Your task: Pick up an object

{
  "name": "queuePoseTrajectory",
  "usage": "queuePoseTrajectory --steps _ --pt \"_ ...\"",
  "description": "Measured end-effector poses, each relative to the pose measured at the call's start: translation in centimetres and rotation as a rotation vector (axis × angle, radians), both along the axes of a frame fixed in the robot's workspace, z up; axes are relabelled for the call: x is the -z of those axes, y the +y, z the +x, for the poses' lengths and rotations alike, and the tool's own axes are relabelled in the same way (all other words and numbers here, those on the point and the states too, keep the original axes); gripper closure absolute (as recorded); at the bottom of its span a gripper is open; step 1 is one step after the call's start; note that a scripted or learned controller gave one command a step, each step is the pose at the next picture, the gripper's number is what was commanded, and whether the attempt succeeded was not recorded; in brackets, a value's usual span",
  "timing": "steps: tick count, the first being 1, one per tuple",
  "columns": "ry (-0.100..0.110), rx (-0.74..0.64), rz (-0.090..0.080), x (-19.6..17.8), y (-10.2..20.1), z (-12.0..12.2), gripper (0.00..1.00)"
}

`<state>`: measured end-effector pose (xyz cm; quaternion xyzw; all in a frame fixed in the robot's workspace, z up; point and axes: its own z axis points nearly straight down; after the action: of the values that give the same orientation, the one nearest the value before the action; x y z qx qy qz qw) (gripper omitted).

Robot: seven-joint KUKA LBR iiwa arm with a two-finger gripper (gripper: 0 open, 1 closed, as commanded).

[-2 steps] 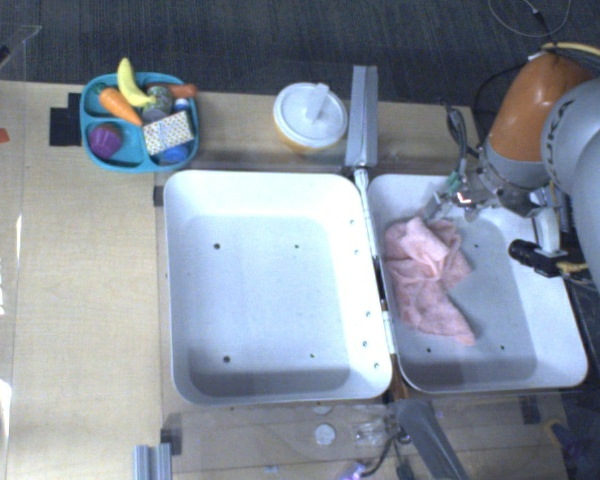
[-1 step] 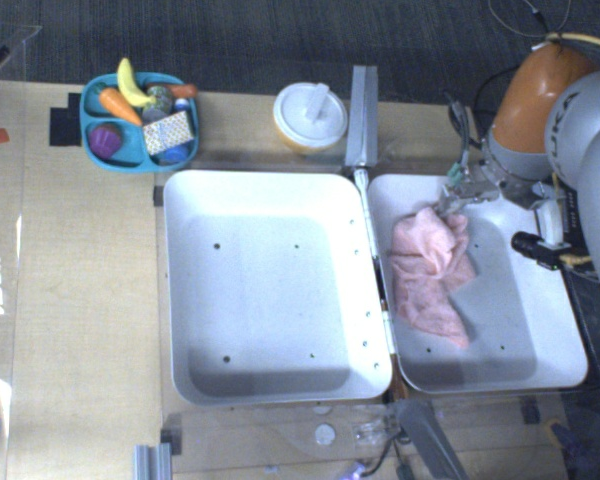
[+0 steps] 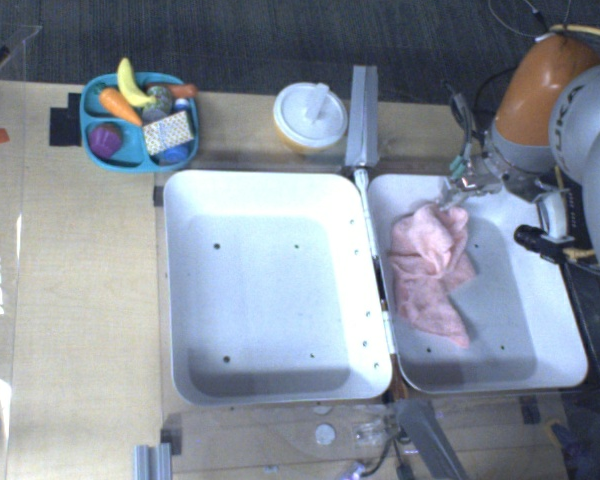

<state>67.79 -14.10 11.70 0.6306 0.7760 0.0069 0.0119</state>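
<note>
- The bench (image 3: 70, 298) is pale wood and carries two shallow white bins side by side, with dark floor beyond its far edge
- The left bin (image 3: 195, 368) is the larger-looking one, its floor bare but for a few small dark dots
- The right bin (image 3: 540, 358) touches the left bin along a shared rim and holds the cloth
- The arm (image 3: 565, 88), grey with an orange band, reaches in from the right over the far right corner of the right bin
- The cloth (image 3: 432, 278), pink and crumpled, lies in the left half of the right bin, its far end drawn up toward the claw
- A blue tray (image 3: 98, 120) of toy food, with a banana and carrot, sits on the bench at the far left
- A white lidded cup (image 3: 310, 116) stands on the bench just beyond the left bin
- The claw (image 3: 463, 183) is at the far top of the cloth, touching it; whether it is wide, narrow or gripping the cloth I cannot tell
</note>
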Motion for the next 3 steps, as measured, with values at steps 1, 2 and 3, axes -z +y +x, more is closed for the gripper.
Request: queuePoseTrajectory --steps 1,2,3 --pt "0.005 -0.001 0.003 0.1 0.1 -0.1 0.00" --pt "0.020 -0.193 -0.013 1.5 0.0 -0.6 0.00" --pt "0.015 -0.155 -0.002 -7.4 -2.1 -0.6 0.00"
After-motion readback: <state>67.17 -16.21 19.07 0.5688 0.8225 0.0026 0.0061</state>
